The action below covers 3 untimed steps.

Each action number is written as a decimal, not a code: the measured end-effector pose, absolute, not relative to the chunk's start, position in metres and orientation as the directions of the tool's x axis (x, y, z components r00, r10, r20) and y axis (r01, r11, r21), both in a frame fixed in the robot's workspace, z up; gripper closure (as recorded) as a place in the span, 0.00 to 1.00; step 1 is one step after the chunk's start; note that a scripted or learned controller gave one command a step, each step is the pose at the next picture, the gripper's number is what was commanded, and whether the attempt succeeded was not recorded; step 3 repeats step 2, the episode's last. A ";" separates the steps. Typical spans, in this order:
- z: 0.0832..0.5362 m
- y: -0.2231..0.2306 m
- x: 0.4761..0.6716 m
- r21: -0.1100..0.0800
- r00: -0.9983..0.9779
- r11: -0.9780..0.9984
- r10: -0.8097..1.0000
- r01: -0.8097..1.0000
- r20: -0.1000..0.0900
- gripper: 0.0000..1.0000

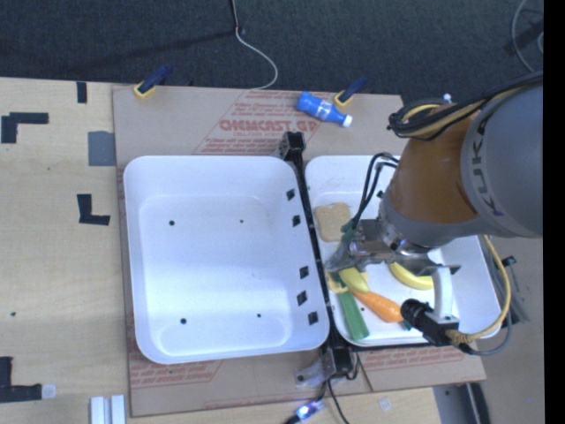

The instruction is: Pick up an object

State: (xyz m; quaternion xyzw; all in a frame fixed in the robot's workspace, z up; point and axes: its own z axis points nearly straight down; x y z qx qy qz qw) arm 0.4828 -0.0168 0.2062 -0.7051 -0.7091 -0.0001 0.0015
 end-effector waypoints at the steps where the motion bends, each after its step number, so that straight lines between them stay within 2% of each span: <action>1: 0.214 -0.019 0.483 -0.005 -0.004 0.004 1.000 1.000 0.001 1.00; 2: 0.182 0.014 0.482 -0.007 -0.003 0.003 1.000 1.000 0.001 1.00; 3: 0.182 0.014 0.482 -0.007 -0.003 0.003 1.000 1.000 0.001 1.00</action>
